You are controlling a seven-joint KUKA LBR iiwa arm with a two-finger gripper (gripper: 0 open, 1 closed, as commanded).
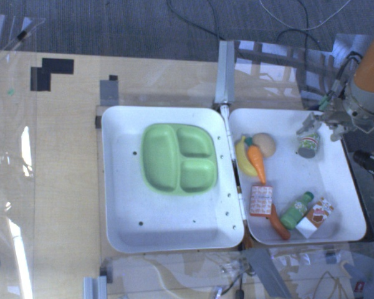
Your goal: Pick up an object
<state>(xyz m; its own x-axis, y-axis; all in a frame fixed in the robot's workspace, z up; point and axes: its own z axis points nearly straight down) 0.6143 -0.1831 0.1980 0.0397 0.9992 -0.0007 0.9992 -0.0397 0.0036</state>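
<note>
Can [308, 146] (small, green-labelled) lies in right bin [355, 220]; hand [321, 124] just above it.

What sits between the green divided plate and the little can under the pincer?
In the camera view, between the green divided plate and the small can come the two bins' adjoining rims, then a banana, a toy carrot and a beige ball.

Table [56, 185]: light wood top w/ glare streaks along left side. Black L-shaped patch [50, 71] near far-left corner. Metal upright bracket [224, 73] at back, btwn the bins. Floor [112, 17] beyond: dark blue-grey carpet, two black cables [196, 8] looping across it.
</note>
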